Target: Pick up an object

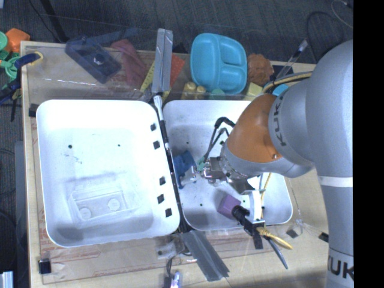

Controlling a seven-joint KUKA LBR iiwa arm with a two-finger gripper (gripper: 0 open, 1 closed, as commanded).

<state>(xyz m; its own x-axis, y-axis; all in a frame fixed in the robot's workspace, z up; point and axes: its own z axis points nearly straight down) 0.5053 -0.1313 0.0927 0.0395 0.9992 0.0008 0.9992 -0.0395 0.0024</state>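
A wooden bench (108,254) is seen carrying two white bins side by side. The right bin (198,116) lies directly beneath the gripper (198,173); the left bin (54,161) lies to its left. Beyond the gripper, a blue tray (218,63) and a dark tool (93,57) rest on the bench.

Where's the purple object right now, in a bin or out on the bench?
In. The purple object lies on the floor of the right bin, near its front wall, just below the arm's wrist. Nothing visibly grips it.
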